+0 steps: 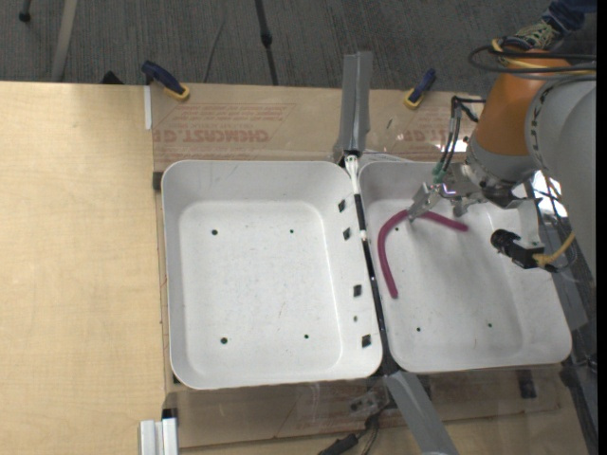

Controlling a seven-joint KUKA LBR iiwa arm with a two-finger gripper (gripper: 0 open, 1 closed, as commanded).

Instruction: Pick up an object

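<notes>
Touching fingers [424, 200], pink tube [387, 245], right bin [474, 349]

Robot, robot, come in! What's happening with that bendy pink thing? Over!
Gripper over right white bin, at the bent pink tube's upper end. Tube lying in that bin. Grasp unconfirmed. Nothing blocking.

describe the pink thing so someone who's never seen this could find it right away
Start at the two white bins and take the right-hand bin, the one the arm reaches into. In its upper left part, under the end effector, lies a magenta bent tube, shaped like a hook. It is the one coloured thing on the white floor.
</notes>
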